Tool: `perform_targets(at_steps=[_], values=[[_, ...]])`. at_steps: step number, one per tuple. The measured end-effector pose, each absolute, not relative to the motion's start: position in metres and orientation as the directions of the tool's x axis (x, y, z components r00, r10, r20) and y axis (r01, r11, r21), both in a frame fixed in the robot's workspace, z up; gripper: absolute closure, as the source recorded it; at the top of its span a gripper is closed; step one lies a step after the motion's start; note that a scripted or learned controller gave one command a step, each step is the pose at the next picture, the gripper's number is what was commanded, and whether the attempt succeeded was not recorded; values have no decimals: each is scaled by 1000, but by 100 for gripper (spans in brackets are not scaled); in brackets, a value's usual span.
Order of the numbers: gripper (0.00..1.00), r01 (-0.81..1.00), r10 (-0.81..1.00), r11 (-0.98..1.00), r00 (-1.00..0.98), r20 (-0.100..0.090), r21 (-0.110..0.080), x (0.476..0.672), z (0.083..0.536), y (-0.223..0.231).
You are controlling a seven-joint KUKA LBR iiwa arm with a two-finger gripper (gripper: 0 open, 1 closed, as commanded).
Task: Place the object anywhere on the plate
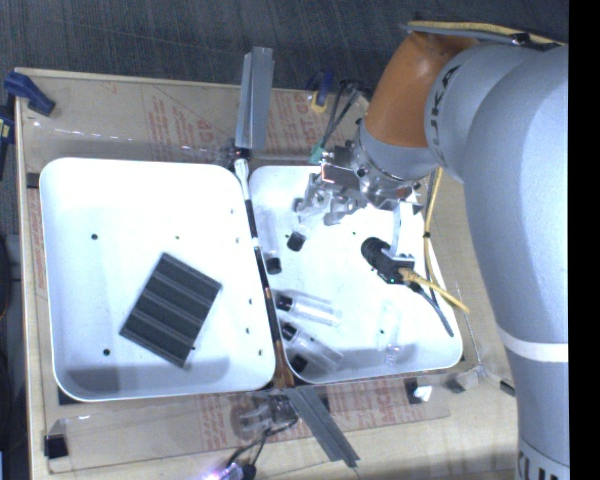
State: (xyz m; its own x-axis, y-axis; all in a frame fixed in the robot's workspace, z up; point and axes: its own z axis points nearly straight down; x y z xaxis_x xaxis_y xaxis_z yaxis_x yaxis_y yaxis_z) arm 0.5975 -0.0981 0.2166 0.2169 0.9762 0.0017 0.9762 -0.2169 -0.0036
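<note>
Bench (130, 108) carries two white bins side by side. Far left of the jaws and lower in the view, the left bin (70, 198) holds one plate (170, 308), a dark ribbed slab lying flat and askew with nothing on it.

The jaws hang over the upper left part of the right bin (430, 353), close to the wall the bins share. I cannot tell whether they stand wide or narrow, because the metalwork there is too tangled. No object can be made out between them.

Just below them lies one small black piece (295, 240). A second black piece (273, 264) sits a little further down and left, near the shared wall, making two in all. Lower still are clear plastic items (312, 310), at least three by my judgement, though they are hard to count against the white floor.

The step in hand looks like the pick, so the task is barely begun. The nearer black piece seems the likeliest object. To do it well, centre over that piece, come straight down and close fully before lifting, keeping clear of the shared wall. Then carry it left and release low over the plate's middle.
</note>
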Motion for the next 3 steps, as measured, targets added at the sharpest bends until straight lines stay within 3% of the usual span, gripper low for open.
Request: perform_targets(at_steps=[1,2,3], values=[[100,977,977,-213,213,-1,-4,616,195,-9],[0,977,977,-214,214,-1,-4,616,195,-9],[0,977,977,-214,214,-1,-4,616,195,-9]])
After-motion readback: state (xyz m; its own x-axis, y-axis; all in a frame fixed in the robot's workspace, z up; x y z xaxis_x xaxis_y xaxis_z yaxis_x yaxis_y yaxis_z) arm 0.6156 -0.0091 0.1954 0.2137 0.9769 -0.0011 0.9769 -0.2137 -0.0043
